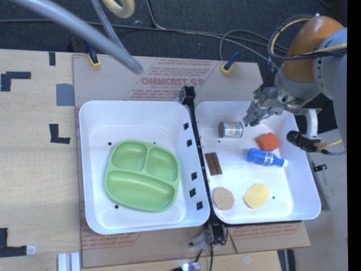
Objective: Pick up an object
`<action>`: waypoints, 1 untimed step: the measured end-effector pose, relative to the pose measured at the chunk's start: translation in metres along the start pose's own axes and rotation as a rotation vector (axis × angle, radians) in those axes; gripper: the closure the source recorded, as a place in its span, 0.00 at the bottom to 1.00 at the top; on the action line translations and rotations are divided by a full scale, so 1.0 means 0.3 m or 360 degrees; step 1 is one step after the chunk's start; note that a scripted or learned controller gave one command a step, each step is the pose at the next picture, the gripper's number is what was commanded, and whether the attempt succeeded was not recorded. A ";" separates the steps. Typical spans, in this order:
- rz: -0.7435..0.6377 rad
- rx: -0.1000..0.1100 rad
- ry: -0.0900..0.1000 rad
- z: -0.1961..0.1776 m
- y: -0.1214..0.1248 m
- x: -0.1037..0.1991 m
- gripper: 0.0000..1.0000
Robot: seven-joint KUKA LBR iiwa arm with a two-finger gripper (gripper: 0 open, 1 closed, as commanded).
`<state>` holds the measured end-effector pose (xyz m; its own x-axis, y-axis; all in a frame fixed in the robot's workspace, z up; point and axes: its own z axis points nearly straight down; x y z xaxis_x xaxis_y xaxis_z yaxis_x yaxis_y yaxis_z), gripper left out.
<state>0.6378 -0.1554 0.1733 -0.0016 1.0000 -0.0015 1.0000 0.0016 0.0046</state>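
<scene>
In the right bin [307, 208], nearest us, a tan round piece [223, 198] sits at 7 o'clock and a yellow piece [256, 196] at 5 o'clock. Farther in lie a brown bar [212, 163], a blue bottle [265, 158] and an orange block [268, 141]. At 11 o'clock a small can [231, 130] lies on its side. The gripper [252, 117] hangs just beside it, so I think it is reaching, not lifting yet. Next it must drop lower over the can. I cannot tell its grip. Red letters on the cardboard [169, 75] read "CHEMCAST".
</scene>
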 end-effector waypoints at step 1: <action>0.0000 -0.0001 -0.0001 -0.207 0.016 -0.015 1.00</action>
<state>0.6424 -0.1599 0.2355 -0.0015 1.0000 -0.0020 1.0000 0.0015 0.0050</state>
